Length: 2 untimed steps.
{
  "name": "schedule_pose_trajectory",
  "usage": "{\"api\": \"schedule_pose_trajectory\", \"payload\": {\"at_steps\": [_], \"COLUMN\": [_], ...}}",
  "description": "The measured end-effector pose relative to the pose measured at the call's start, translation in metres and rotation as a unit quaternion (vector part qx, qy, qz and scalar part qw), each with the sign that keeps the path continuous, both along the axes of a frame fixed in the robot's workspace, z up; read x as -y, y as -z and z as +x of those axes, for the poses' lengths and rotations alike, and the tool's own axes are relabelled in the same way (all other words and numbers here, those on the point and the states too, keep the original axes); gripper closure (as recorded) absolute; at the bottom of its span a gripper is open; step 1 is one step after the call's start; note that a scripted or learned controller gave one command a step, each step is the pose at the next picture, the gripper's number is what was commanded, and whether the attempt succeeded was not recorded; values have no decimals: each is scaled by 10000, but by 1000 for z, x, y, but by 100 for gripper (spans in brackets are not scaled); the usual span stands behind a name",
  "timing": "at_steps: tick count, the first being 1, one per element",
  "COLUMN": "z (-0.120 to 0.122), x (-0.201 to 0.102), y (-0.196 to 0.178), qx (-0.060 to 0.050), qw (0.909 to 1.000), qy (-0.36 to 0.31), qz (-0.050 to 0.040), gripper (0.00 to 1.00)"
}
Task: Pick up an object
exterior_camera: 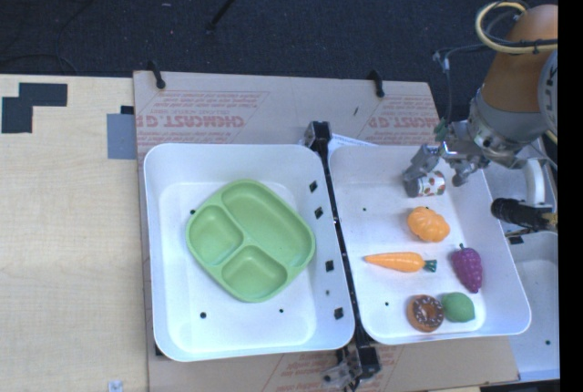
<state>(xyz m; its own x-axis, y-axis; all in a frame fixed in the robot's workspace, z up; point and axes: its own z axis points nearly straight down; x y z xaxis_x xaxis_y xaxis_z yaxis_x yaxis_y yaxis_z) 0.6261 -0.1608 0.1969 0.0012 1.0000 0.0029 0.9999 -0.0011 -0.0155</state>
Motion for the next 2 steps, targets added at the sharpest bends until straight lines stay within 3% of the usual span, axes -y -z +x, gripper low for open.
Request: {"api": "schedule_pose_trajectory", "payload": {"at_steps": [1, 2], "z": [3, 1], "x": [0, 8], "y": [-8, 39], "qx": [65, 45], "qw": [10000, 10000], "qy": [-8, -5], "qz": [-10, -11], "gripper": [0, 0]}}
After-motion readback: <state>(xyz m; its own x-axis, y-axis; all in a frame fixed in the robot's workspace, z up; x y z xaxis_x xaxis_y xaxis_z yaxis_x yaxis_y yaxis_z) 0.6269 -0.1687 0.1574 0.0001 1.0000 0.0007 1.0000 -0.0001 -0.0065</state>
